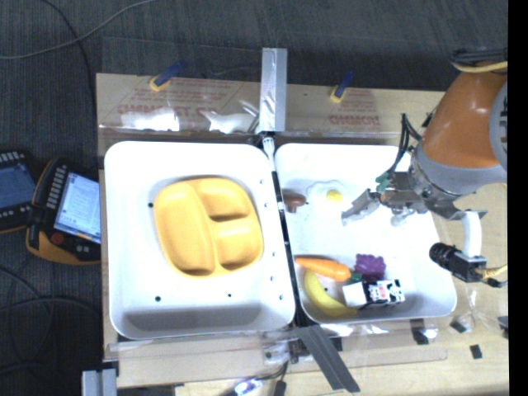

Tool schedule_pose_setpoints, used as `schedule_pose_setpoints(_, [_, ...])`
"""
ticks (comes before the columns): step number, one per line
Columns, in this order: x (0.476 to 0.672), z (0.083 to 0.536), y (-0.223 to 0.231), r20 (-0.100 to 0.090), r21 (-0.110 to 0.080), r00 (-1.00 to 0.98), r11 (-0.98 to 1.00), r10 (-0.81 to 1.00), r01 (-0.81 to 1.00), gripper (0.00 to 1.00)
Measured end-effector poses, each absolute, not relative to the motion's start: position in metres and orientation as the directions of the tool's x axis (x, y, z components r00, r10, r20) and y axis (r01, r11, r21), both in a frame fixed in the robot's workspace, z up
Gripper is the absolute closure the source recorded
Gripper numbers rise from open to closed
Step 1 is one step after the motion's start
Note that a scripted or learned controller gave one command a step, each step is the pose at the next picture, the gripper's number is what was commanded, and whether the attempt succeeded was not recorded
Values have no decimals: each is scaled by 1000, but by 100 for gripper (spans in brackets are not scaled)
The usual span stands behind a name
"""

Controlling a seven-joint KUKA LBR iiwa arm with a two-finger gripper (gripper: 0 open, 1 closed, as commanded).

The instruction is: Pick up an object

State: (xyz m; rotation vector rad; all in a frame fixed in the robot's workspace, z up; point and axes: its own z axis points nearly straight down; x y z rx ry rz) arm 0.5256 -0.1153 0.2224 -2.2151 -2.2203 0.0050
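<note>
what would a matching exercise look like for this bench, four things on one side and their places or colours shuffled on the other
Things:
1. divided plate
2. fried egg
3. carrot
4. grapes

Places or colours:
A. purple, in the right bin, right of the carrot
B. white with a yellow centre, near the right bin's far edge
C. yellow, lying in the left bin
D. orange, lying just above the banana

Pairs: 1-C, 2-B, 3-D, 4-A
</note>
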Motion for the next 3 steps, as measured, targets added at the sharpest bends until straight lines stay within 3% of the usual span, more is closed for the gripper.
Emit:
schedule_pose_setpoints(1, [495,96,-117,-2,9,-22,22,1000,1000,0])
schedule_pose_setpoints(2, [490,91,-161,-4,15,-161,161,987,987,0])
schedule_pose_setpoints(3, [491,91,-115,-9,21,-100,101,995,995,0])
